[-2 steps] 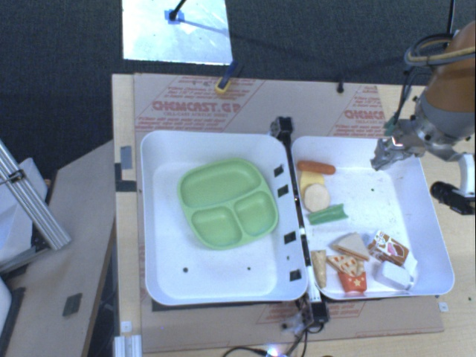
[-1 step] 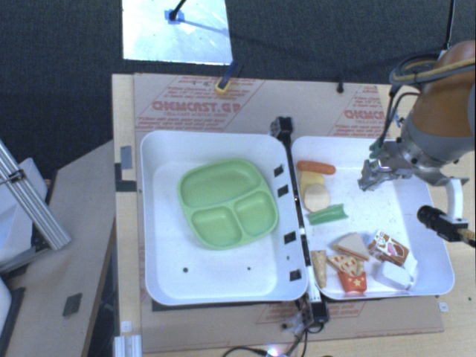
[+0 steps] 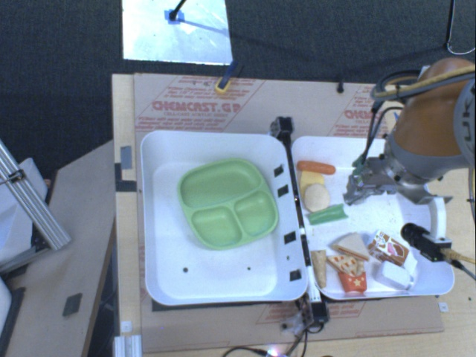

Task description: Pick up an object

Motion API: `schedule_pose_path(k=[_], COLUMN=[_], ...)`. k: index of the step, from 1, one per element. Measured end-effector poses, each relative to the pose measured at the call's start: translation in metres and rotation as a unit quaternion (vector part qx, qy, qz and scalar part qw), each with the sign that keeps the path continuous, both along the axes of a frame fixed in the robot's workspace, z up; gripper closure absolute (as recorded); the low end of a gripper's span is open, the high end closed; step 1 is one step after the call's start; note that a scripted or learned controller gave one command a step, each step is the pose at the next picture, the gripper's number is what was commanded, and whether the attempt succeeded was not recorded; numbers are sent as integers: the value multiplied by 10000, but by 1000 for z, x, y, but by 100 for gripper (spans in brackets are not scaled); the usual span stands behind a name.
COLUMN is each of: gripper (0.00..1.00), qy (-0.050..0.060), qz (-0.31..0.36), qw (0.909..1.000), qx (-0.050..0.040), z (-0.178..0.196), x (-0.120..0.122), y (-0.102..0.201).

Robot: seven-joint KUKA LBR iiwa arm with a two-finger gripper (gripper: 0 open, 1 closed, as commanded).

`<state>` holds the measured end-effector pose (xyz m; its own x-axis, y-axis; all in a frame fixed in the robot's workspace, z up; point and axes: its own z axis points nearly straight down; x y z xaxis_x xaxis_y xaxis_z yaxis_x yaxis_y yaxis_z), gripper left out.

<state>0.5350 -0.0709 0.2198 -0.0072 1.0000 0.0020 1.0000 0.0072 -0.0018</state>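
My gripper [image 3: 355, 193] hangs over the middle of the right bin [image 3: 446, 277], just right of a beige round piece [image 3: 317, 196] and above a green stick [image 3: 326, 215]. I see nothing held in it. An orange carrot-like piece [image 3: 316, 167] lies at the bin's far left. Toward the front lie a toy sandwich wedge [image 3: 351, 245], a cone [image 3: 318, 266], a red fries pack [image 3: 354, 277], a small brown and red box [image 3: 390, 248] and a white block [image 3: 396, 274].
The left bin [image 3: 160, 274] holds a green divided plate [image 3: 227, 203]. A black divider with clips [image 3: 291, 199] runs between the bins. A shiny square sheet [image 3: 176, 21] lies behind the bench.
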Motion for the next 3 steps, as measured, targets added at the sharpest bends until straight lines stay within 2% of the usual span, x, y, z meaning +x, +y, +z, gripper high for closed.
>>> schedule_pose_path(k=[1,2,3], gripper=[100,100,100], qy=[-3,-17,-6], qz=[2,-2,-6], qw=[10000,10000,10000], qx=[-1,-8,-7], z=[-3,3,0], x=[-17,-11,-22], y=[30,36,43])
